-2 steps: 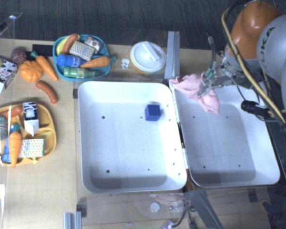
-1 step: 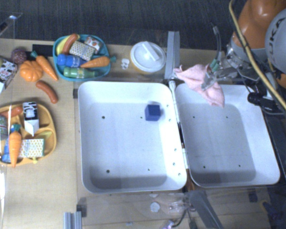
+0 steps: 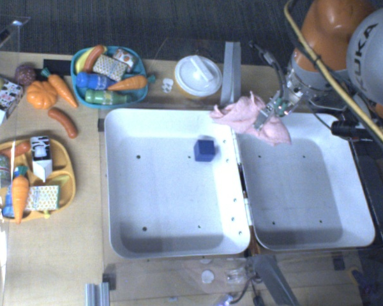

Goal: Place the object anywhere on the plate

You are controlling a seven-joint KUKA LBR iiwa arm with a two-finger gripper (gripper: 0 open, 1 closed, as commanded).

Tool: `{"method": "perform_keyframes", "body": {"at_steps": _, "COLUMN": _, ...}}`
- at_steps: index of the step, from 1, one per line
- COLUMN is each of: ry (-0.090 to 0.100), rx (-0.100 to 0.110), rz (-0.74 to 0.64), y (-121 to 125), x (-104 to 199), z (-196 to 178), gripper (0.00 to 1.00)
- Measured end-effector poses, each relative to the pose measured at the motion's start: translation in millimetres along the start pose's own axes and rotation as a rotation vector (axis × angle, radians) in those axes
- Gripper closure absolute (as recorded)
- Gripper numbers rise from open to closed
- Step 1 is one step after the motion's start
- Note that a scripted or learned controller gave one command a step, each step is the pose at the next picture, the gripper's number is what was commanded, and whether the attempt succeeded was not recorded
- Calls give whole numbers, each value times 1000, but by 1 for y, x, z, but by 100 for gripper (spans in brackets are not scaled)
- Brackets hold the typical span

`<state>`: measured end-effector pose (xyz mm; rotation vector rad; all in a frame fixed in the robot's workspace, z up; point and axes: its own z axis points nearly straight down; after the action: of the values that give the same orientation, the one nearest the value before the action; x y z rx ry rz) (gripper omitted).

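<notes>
"KUKA" lettering, partly cut off, on the grey arm (image 3: 370, 43) at upper right

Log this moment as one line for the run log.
hand: at pink cloth, grip unclear | cloth: draped over far rims between bins | blue block: left bin, untouched | plate: beyond bins

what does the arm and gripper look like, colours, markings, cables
The arm is bulky and rounded: a grey shell bearing dark KUKA lettering, with a glossy orange dome beside it. A thin yellowish cable and a dark one loop around the orange part toward the wrist. The gripper is small and metallic, grey with dark parts and a speck of green.
</notes>
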<state>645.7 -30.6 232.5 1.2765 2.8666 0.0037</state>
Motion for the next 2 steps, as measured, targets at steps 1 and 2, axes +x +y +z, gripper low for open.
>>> {"method": "perform_keyframes", "body": {"at_steps": 1, "ry": 0, "rx": -1, "rz": -402, "y": 18, "x": 47, "z": -8, "gripper": 100}}
{"method": "perform_keyframes", "body": {"at_steps": 2, "ry": 1, "rx": -1, "rz": -803, "y": 35, "x": 84, "z": -6, "gripper": 100}}
